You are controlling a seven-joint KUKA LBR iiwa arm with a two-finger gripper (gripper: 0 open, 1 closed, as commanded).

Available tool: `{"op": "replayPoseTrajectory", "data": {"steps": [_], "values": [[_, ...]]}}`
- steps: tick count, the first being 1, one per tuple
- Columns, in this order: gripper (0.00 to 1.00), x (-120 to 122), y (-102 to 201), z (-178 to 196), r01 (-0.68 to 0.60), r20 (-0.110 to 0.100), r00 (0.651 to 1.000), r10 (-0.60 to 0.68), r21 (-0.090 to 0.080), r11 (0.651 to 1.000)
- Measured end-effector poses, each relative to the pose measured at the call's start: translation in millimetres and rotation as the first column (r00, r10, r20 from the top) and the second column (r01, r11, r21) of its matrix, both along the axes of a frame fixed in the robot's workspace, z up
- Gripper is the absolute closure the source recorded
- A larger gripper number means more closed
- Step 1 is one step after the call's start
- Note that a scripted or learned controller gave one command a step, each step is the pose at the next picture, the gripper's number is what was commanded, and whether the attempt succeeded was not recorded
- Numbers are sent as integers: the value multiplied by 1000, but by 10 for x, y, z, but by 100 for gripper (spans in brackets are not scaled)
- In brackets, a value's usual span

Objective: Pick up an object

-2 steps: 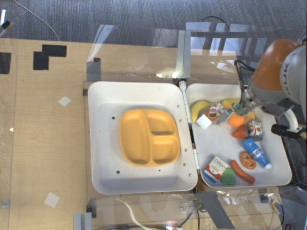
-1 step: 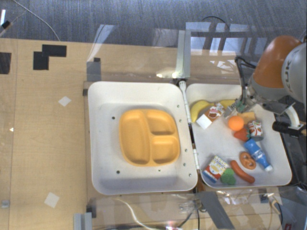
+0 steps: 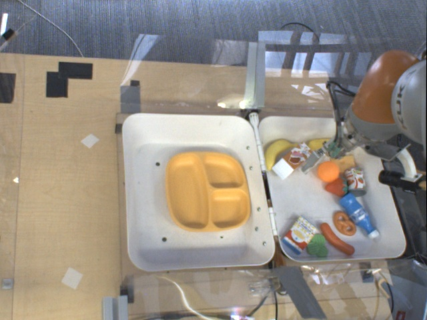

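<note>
Objects for picking lie together in the right bin point(image 3: 393, 242). In the left bin point(image 3: 143, 199) sits a yellow divided tray point(image 3: 207, 191). Going right: a banana point(image 3: 277, 151) at the far left of the right bin, a small carton point(image 3: 301, 231) and a green piece point(image 3: 317, 246) near, a sausage point(image 3: 335, 239), an orange ball point(image 3: 327, 172), a blue bottle point(image 3: 359, 214). The gripper point(image 3: 331, 149) hangs over the far side beside the ball; whether its claw is spread or closed, I cannot tell.
</note>
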State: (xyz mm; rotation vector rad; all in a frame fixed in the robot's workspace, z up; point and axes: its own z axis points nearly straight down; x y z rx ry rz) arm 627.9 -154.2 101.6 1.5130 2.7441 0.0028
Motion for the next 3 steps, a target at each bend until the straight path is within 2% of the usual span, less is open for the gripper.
{"op": "replayPoseTrajectory", "data": {"steps": [1, 2, 3], "values": [[0, 300, -262, -25, 160, -6, 987, -160, 2, 987], [0, 181, -143, -150, 33, 0, 999, -33, 1, 999], [100, 218, -139, 3, 26, 11, 1000, -26, -3, 1000]]}}
